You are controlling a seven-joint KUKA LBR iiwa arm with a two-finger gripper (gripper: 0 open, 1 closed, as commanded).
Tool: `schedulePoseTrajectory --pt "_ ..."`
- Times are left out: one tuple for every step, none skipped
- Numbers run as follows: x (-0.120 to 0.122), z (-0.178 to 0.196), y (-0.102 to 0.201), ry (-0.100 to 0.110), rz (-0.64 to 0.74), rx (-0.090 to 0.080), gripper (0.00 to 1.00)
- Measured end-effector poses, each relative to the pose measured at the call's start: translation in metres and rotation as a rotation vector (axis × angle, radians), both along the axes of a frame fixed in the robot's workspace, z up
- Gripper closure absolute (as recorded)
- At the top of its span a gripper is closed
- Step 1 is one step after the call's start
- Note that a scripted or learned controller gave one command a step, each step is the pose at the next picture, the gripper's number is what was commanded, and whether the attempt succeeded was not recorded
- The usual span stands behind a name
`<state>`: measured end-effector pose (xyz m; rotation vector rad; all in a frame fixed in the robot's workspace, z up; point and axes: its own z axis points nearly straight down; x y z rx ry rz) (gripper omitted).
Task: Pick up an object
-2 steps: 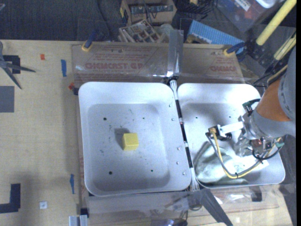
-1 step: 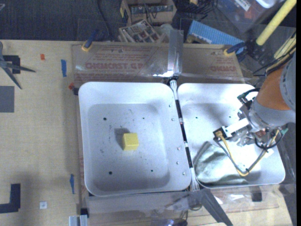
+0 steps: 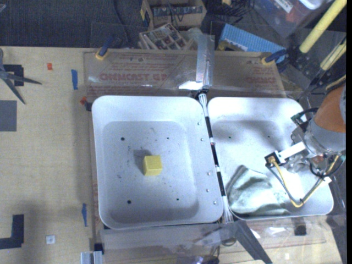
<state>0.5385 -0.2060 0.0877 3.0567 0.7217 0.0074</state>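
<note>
A small yellow cube (image 3: 153, 165) lies near the middle of the left bin (image 3: 110, 120). In the right bin (image 3: 247, 120), a crumpled grey-green cloth (image 3: 252, 192) rests against the front wall. My gripper (image 3: 292, 166) hangs over the right part of the right bin, just right of and slightly above the cloth. The arm's orange band (image 3: 334, 111) comes in from the right edge. I see nothing held in the gripper. A thin black and yellow loop (image 3: 297, 202) hangs below the wrist.
The two white bins meet at a central divider (image 3: 212, 147). Clear plastic sheeting (image 3: 165, 73) lies behind them. Clutter and boxes (image 3: 176, 15) stand at the back. The wooden bench (image 3: 44, 147) extends to the left.
</note>
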Motion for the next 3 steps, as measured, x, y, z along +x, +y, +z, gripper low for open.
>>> schedulePoseTrajectory --pt "-0.038 0.072 -0.019 0.006 -0.265 0.000 1.00" --pt "-0.017 0.133 -0.016 0.007 -0.260 0.001 1.00" --pt "-0.005 0.000 -0.014 0.001 -0.247 0.006 1.00"
